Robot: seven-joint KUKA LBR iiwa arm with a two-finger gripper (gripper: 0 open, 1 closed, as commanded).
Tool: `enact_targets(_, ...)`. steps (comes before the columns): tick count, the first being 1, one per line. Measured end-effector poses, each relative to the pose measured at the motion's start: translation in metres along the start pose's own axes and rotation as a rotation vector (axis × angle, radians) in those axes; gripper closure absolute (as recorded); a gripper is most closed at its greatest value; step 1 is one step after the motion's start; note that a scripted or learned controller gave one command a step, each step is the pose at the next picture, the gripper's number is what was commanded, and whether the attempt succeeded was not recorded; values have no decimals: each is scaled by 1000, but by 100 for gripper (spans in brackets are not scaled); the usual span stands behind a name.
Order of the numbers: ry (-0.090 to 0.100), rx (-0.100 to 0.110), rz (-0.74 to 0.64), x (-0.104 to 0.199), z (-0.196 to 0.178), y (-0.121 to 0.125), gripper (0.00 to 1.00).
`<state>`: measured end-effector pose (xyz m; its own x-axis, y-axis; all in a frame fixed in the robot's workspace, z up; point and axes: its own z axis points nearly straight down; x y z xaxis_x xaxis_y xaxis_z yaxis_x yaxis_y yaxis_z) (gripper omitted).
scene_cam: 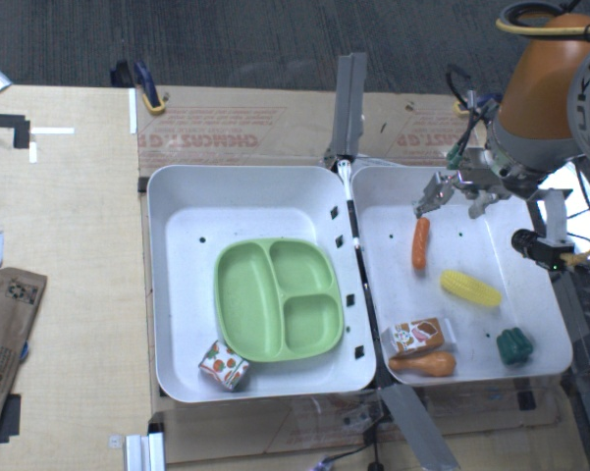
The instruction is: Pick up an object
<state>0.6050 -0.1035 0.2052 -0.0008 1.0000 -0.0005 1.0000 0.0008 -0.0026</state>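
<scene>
Nearest the camera, along the front wall of the right bin (530, 366), lie an orange carrot-like toy (424, 364) and, touching it just behind, a small carton with a brown and white label (417, 337). Beside them to the right sits a dark green toy (513, 345), apart from both. Farther back, near the middle of the same bin, a yellow corn cob (471, 288) lies at a slant, and to its left a slim orange sausage-shaped toy (420, 243) lies nearly lengthwise. Above the rear part of this bin hangs the gripper (456, 192), its two fingers spread apart with nothing between them; the left fingertip (430, 202) is just behind the slim orange toy without touching it. Grey arm links with an orange band (545, 77) enter from the right. In the left bin (177, 224), a green divided plate (278, 298) with three compartments occupies the centre, and a small patterned carton (224, 366) rests tilted in the front corner, touching the plate's rim.
</scene>
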Motion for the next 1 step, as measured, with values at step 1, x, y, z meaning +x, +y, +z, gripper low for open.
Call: enact_targets(1, -1, -4, -107, -12, 113, 23, 0)
